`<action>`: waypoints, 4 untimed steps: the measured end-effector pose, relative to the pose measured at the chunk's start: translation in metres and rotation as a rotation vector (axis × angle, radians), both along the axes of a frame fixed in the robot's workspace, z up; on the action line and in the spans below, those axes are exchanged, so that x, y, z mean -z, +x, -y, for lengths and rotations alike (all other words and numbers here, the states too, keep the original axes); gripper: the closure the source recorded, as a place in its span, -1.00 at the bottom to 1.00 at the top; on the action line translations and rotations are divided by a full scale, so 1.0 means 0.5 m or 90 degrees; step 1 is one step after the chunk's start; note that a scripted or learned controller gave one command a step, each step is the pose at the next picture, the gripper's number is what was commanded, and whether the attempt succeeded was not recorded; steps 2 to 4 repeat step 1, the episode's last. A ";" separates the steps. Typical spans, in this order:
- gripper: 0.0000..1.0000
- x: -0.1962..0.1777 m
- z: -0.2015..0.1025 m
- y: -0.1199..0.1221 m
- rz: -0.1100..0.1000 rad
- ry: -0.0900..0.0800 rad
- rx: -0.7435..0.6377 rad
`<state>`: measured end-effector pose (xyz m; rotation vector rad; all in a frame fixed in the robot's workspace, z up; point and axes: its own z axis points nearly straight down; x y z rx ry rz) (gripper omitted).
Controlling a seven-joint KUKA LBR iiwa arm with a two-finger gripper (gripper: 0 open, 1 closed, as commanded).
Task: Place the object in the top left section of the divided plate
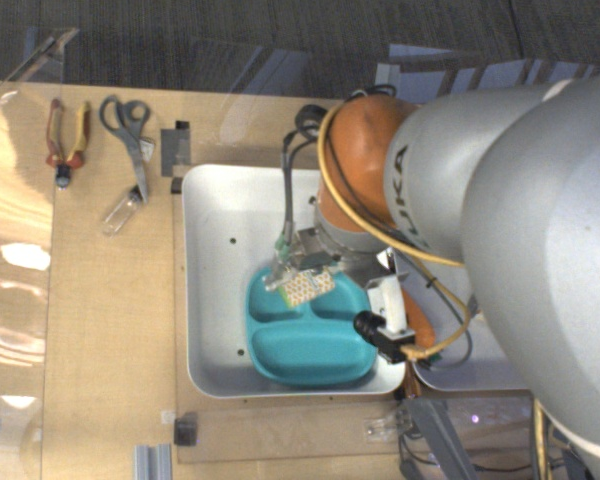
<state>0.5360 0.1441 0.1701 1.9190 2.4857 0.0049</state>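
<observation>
We see the grey arm [500, 238] reaching in from the right over the left white bin [215, 268], where a teal divided plate [310, 353] lies in the lower part. A small pale checkered object [302, 286] sits at the plate's upper left section, right under the tool [298, 258]. We cannot tell how the tool stands or whether it grips the object. Scissors [130, 133] and pliers [65, 138] lie on the tabletop [110, 318], well apart from the bin.

Room around the gripper [298, 268]

Left of the jaws, bare bin floor [215, 268] lies open; below them sits the teal divided plate [310, 353]; the arm [500, 218] blocks right.
</observation>
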 end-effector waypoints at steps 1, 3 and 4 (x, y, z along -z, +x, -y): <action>-1.00 0.000 0.000 0.000 0.000 0.000 0.000; -1.00 0.000 0.000 0.000 0.000 0.000 0.000; -1.00 0.000 0.000 0.000 0.000 0.000 0.000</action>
